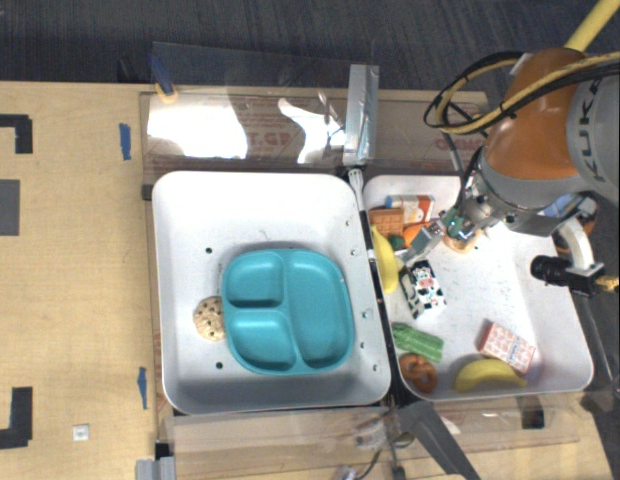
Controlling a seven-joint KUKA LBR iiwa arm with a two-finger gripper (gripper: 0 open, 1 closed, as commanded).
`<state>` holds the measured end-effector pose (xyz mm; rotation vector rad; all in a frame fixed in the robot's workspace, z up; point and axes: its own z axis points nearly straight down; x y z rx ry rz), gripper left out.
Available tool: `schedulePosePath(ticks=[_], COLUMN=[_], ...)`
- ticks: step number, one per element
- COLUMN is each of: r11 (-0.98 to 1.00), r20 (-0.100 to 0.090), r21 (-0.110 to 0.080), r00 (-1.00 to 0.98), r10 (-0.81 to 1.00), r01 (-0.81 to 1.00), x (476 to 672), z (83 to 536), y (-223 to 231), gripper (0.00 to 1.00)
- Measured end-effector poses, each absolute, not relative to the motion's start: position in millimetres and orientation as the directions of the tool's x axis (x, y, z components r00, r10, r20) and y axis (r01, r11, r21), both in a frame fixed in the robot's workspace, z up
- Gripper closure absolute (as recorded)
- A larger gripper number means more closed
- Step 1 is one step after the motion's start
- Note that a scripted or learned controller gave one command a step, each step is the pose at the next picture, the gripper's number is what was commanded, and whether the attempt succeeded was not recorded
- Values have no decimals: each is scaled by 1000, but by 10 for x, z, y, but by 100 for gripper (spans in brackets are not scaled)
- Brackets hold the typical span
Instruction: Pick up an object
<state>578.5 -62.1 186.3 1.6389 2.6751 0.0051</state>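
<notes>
My gripper hangs low over the upper left part of the right bin, at the end of the grey and orange arm. Just below it lies a small black-and-white cow-patterned carton. Left of it are a yellow banana along the bin wall and an orange carrot-like piece. An orange and white box sits above the gripper. I see nothing clearly held.
Lower in the right bin lie a green vegetable, a red-brown fruit, a yellow fruit and a pink box. The left bin holds a teal divided plate and a cookie.
</notes>
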Motion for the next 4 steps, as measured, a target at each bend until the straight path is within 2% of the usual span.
schedulePosePath(ticks=[1, 2, 3, 4], r11=[526, 256, 382, 535], r20=[1, -1, -2, 1], r21=[0, 2, 2, 0], r00=[-526, -256, -382, -535], r10=[851, 967, 924, 845], r01=[851, 967, 924, 845], x=[5257, 5477, 5568, 5422], z=[1847, 1843, 1846, 1848], y=[-262, -354, -302, -384], gripper=[0, 0, 0, 0])
